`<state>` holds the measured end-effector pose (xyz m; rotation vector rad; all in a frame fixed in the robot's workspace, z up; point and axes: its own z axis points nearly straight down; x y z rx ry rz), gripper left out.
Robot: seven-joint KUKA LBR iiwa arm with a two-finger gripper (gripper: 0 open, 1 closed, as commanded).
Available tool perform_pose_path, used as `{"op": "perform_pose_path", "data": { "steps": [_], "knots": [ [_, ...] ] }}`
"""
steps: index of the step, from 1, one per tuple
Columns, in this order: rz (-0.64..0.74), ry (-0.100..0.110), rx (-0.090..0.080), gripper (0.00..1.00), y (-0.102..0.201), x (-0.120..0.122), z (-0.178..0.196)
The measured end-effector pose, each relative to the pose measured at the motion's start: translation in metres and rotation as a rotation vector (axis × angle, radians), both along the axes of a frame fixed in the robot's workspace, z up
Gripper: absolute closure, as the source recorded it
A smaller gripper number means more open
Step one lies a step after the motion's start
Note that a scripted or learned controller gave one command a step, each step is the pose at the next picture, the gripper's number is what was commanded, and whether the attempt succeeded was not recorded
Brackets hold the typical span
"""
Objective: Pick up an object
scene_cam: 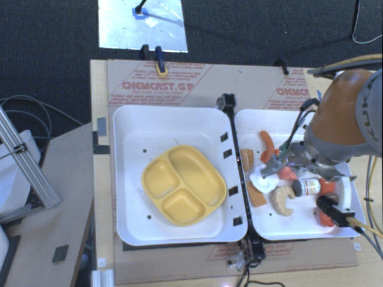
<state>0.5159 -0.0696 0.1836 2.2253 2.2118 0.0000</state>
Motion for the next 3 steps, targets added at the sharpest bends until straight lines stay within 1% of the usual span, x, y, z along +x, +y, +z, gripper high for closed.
{"op": "perform_pose_path", "data": {
  "steps": [1, 2, 3],
  "knots": [
    [0.022, -0.012, 0.006, 0.00, 0.118, 0.045, 0.112],
    [0.016, 0.016, 0.005, 0.00, 0.174, -0.030, 0.008],
    [0.010, -0.016, 0.007, 0.00, 0.153, -0.027, 0.164]
  ]
}}
